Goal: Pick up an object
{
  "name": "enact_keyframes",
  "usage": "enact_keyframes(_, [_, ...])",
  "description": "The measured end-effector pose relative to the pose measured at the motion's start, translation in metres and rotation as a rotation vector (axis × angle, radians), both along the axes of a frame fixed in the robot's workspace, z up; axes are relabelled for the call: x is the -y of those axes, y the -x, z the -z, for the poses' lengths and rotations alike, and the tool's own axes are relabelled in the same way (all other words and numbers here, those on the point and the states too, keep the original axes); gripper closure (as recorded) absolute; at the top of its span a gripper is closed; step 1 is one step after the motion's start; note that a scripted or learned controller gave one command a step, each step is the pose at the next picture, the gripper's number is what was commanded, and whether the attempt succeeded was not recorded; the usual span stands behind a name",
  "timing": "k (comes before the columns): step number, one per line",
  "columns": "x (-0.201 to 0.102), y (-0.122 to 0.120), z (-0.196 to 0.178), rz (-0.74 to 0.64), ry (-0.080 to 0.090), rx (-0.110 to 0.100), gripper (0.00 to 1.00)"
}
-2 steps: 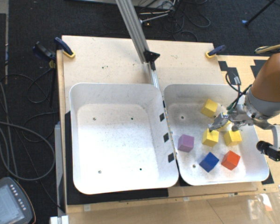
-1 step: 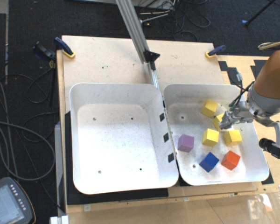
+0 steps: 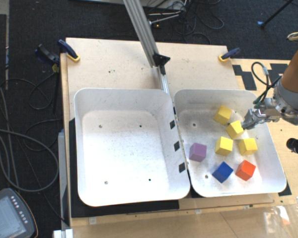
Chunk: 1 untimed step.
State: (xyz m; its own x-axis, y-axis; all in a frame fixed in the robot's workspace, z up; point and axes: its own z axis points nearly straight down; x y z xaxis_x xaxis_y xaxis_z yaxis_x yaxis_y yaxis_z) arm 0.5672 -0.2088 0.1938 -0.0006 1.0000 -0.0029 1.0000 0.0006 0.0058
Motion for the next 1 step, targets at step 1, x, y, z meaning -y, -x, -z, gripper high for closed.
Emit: enact_keyframes(1, [-0.0071,0.0023,-0.0598,-0.003,0.000,0.003,1.00])
